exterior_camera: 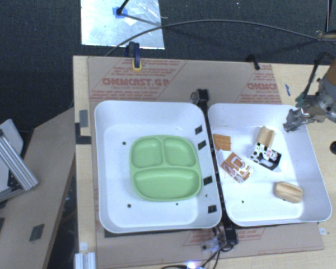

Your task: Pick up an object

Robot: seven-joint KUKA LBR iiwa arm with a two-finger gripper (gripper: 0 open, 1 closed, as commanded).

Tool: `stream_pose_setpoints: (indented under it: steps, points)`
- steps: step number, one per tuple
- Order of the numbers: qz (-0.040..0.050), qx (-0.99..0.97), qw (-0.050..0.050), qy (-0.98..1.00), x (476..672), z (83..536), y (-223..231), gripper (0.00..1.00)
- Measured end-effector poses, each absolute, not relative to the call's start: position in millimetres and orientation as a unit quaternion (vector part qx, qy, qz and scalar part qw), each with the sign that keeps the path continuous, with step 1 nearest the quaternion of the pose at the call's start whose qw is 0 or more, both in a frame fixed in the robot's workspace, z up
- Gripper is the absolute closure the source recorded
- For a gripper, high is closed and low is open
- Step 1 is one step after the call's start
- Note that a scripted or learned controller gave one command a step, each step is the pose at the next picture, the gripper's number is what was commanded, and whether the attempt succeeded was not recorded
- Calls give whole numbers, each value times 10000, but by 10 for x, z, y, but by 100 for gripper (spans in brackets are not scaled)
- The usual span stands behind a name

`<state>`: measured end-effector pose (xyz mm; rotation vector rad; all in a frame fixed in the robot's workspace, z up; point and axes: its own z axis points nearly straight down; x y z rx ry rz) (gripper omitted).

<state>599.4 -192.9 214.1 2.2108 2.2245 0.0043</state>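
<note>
Camera view, green plate (166, 168) in left bin (109, 150)

Arm (335, 88) grey, rounded segments, orange band near top right. Small grey metal gripper (294, 118) at end, thin dark cable alongside.

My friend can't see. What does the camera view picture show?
A robot gripper hangs over the far edge of the right white bin, which holds a few small wooden and patterned blocks. The left white bin holds a green divided plate.
</note>
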Motion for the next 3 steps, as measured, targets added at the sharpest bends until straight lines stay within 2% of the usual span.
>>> stream_pose_setpoints:
  steps: [1, 2, 3]
  points:
    - [16, 7046, 31, 7096, 6008, 2656, -1930, 100]
    - [14, 7037, 5, 7105, 6060, 2694, -1405, 100]
    - [13, 7034, 3, 7108, 6216, 2547, -824, 100]
